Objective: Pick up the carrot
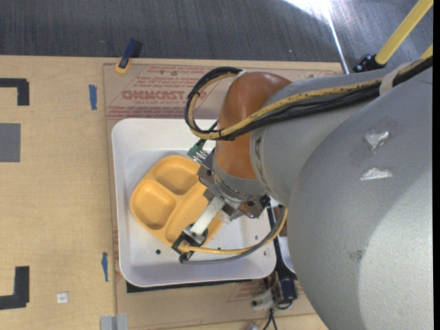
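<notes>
1. Landmark: yellow plate [161, 198], divided into compartments, lying at a slant in the white bin [124, 184] on the counter [48, 184]
2. Arm [330, 184] comes in from the plate's right, and its wrist covers the plate's right edge and the bin floor beyond it
3. Pincer [230, 199] sits under the wrist, low over the plate's right rim. Cannot tell how far open it is or whether it has hold of anything, since the wrist blocks it
4. Carrot: cannot tell where it is. The plate compartments left of the wrist show bare yellow, and so does the bin floor left of and below the plate. My guess is that it lies under the arm, at or past the plate's right side
5. Handling, judged from the task name alone: likely light, stiff and tapered with a smooth skin, and not fragile. A round section tends to roll or squirt out of a two-sided pinch
6. Where to take hold: across the long axis, on the thick half near the middle and not the thin tip, so the taper does not push it out as the pincer closes
7. Risk: if it rests against the plate's raised rim, one side of the pincer may land on the rim and tip the plate rather than catch the carrot
</notes>
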Tool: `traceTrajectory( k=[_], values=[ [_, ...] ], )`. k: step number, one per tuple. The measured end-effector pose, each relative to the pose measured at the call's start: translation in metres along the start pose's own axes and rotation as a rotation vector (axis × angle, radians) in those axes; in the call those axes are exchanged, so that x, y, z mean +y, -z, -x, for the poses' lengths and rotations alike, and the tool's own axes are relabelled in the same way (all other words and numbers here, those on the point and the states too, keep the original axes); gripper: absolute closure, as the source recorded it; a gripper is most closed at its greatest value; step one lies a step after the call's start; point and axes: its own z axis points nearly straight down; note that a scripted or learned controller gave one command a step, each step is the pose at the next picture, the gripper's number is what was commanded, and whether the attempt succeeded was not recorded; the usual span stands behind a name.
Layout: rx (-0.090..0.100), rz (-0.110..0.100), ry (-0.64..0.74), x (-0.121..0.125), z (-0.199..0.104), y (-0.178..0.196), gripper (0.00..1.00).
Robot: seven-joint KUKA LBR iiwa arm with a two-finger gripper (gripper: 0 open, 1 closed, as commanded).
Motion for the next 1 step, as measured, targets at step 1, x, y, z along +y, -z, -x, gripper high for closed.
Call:
traceTrajectory(
  k=[1],
  values=[
    [0.0, 0.0, 0.143, 0.0586, -0.0151, 0.0482, 1.0]
  ],
)
